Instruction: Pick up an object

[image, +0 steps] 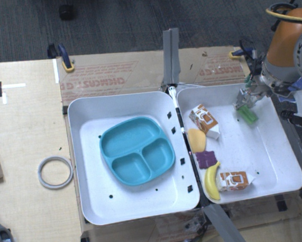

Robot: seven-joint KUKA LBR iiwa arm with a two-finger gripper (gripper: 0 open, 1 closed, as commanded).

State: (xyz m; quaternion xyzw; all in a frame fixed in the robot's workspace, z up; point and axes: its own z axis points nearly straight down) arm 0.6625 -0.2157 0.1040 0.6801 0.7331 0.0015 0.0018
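Scissors [2, 241] sit at the lower-left edge of the desk [25, 135], partly cut off, with a grey tape ring [55, 171] lying flat a bit further up, left of the left bin [85, 151]. Left bin holds a teal three-compartment plate [137, 150], nothing on it, roughly centred. Right bin [270, 149] has the clutter: banana [211, 181] along the near-left corner, touching a small orange-and-white carton [234, 181] on its right; purple block [206, 159] just above the banana; yellow rounded piece [197, 139] above that against the divider wall; second orange-and-white carton [204, 121] tilted, just up-right of the yellow piece. Green object [247, 115] lies at the far-right part of the right bin, well apart from the rest. Arm comes in from the right, orange band [286, 43] visible above the wrist; hand [247, 100] is down in the far-right corner of the right bin, directly above and touching or nearly touching the top end of the green object. Can't tell whether the hand is open or closed, too small and cluttered at that spot, and can't confirm the green object is gripped. Brown cardboard sheet [114, 73] lies under the far side of both bins, blue-and-yellow clamps [64, 56] at its corners.
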